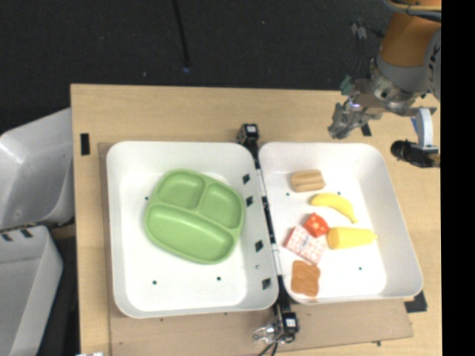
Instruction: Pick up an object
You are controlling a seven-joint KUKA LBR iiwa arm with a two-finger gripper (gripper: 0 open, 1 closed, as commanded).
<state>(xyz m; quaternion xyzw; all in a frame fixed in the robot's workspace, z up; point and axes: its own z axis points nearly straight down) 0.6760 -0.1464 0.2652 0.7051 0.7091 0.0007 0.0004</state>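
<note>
White plastic forms both bins. Left bin holds a green divided plate, lying flat near its centre. Right bin holds all the candidate objects: a tan bread-like block at 12 o'clock from the bin centre, a yellow banana just right of centre, a small red item at centre, a red-and-white checked piece at 7 o'clock touching the red item, an orange-yellow wedge at 4 o'clock, and a brown toast-like piece at 6 o'clock near the front wall. Gripper hovers above the bench beyond the bin's far rim, at 1 o'clock from the bin centre, well apart from every object. Nothing sits between its fingers; whether they are open or closed cannot be determined. Task status, as judged: no object selected, approached or lifted. Descent, grasp and lift all remain.
</note>
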